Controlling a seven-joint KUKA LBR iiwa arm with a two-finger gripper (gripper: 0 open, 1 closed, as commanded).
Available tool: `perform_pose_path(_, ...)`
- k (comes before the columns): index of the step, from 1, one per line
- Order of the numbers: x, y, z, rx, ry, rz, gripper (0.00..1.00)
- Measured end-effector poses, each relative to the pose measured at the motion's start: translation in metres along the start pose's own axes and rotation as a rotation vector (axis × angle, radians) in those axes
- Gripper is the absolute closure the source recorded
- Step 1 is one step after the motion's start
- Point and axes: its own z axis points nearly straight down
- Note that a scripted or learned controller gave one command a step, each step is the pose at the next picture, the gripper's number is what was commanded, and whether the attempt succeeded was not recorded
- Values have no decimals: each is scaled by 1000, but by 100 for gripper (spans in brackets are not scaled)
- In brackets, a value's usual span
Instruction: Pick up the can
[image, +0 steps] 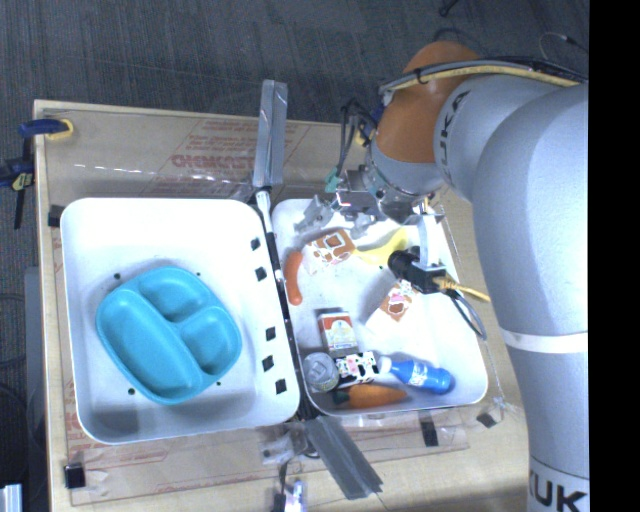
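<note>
Can (320, 372): seen end-on as a round silver top, lying in the right bin (462, 330) at its near left corner, against the wall that divides the two bins.
Beside the can: a small red and white carton (337, 330) is set just behind it, and a black and white patterned item (354, 367) is touching it on the right.
Near edge of right bin: an orange carrot-like piece (372, 396) and a blue bottle (421, 376) are laid along the front wall.
Far part of right bin: an orange sausage-shaped toy (294, 277), a printed packet (332, 246) and a yellow banana-like shape (388, 246) are found under the wrist.
Jaws (345, 203): placed over the far end of the right bin, well apart from the can; whether they are wide or narrow cannot be told.
Left bin (80, 230): a turquoise divided tray (168, 332) is held in it.
Bench (140, 150): both bins are carried side by side.
</note>
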Motion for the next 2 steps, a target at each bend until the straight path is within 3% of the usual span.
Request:
perform_pose_path(1,-5,20,13,-2,0,317,0)
perform_pose_path(2,-31,-19,105,0,1,423,0)
